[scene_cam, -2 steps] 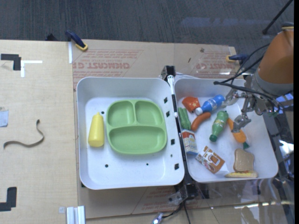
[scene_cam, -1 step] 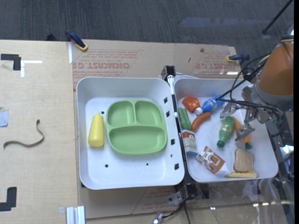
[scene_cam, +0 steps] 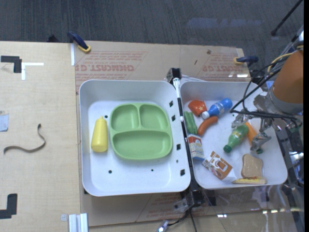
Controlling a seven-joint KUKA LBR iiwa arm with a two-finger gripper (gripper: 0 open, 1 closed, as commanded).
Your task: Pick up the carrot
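Carrot (scene_cam: 251, 131), a short orange piece, lies in the right bin (scene_cam: 275, 175) toward its three o'clock side, just beside the green bottle (scene_cam: 235, 138) that slants away from it toward seven o'clock. The gripper (scene_cam: 252, 135) hangs right over this spot with its metal fingers (scene_cam: 260, 141) spread apart; the carrot shows in the gap between them, but whether they press on it cannot be told from this slant. The grey arm with its orange band (scene_cam: 292, 79) comes in from three o'clock.

Elsewhere in the right bin, a blue and white bottle (scene_cam: 217, 108) sits near twelve o'clock, touching a red pepper-like toy (scene_cam: 197, 107) at its nine o'clock side. A sausage (scene_cam: 207, 125) lies below them, with a green pod (scene_cam: 190, 122) at its nine o'clock. A small can (scene_cam: 195, 147) and a snack packet (scene_cam: 218, 165) lie toward six o'clock, and a sandwich (scene_cam: 252, 168) rests at five o'clock.

The left bin (scene_cam: 89, 173) carries a green divided plate (scene_cam: 141, 131) at its centre and a yellow bottle (scene_cam: 99, 135) just beside it at nine o'clock.
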